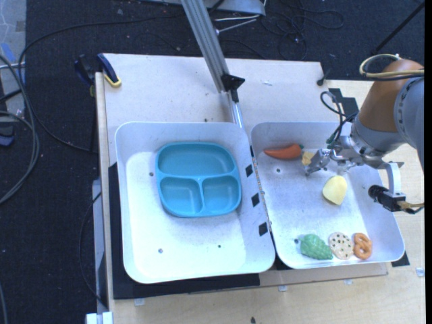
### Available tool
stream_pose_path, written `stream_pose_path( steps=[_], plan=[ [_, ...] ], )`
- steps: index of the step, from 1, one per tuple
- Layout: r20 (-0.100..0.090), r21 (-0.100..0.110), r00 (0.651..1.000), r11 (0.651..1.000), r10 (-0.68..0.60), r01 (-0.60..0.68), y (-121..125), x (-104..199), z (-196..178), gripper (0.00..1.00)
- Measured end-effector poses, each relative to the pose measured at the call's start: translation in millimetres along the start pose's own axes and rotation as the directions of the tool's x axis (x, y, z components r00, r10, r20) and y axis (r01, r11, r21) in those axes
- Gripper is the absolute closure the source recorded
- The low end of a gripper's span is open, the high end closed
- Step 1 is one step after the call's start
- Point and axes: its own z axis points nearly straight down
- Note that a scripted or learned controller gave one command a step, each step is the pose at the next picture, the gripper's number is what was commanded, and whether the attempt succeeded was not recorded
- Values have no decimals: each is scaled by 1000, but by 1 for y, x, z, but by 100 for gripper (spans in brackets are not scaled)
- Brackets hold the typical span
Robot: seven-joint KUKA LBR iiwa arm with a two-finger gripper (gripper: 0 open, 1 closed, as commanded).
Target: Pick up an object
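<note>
The right bin holds an orange carrot at its far left. A small yellow piece lies just right of the carrot, and a pale yellow fruit sits in the middle. Along the near edge lie a green broccoli piece, a spotted cookie and a pretzel. My gripper hangs low over the bin's far part, between the small yellow piece and the yellow fruit. Its fingers look spread open with nothing between them.
The left bin carries a blue divided plate. A slanted metal pole rises from the bench behind the two bins. The arm's grey body with its orange band leans in over the right bin's far right corner.
</note>
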Motion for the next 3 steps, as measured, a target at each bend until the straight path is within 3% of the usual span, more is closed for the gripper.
stream_pose_path(
  steps=[1,3],
  plan=[
    [1,-4,1000,1000,-1,1,1,0,-12,100],
    [2,-8,1000,1000,0,0,-6,-6,-110,100]
  ],
)
